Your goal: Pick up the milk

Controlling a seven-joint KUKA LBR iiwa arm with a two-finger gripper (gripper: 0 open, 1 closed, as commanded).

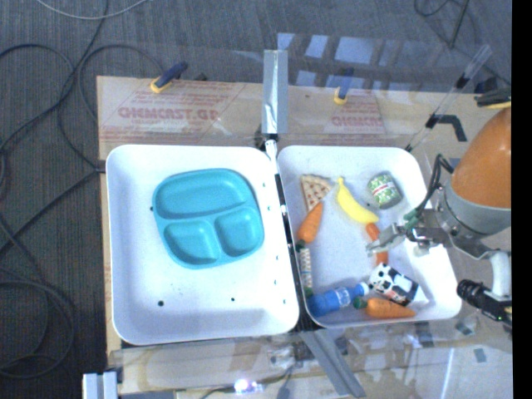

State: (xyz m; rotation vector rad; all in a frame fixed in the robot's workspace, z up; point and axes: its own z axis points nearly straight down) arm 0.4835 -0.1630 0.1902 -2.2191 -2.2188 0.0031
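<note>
Dark grey carpet [166, 23] all around, with thin cables [50, 56] lying loose on it at the left and far side. In the middle, a bench [191, 110] with a light brown top and red printed letters, and 2 small clamps, yellow and blue [169, 76], on its far edge. On the bench, 2 shallow white bins side by side, touching at the middle. In the left bin [133, 306], a turquoise tray [209, 216] with 3 compartments. In the right bin [432, 298], a waffle piece [316, 191], a banana [355, 204], a round green and white can [384, 189], a carrot [310, 222], a blue bottle [337, 298] lying on its side, and a second carrot [389, 308] at the near edge. From the right, the grey arm with its orange band [490, 165], bent down over the right side of the right bin. Gripper [397, 234] low over the bin, pointing left, just right of the banana; fingers too small and blurred, so cannot tell how far open, and nothing seen held. Milk [391, 284]: a small carton, white with black cow spots, lying tilted in the near right part of the right bin, between the blue bottle and the bin's right wall, just far of the second carrot, and near of the gripper, apart from it.
</note>
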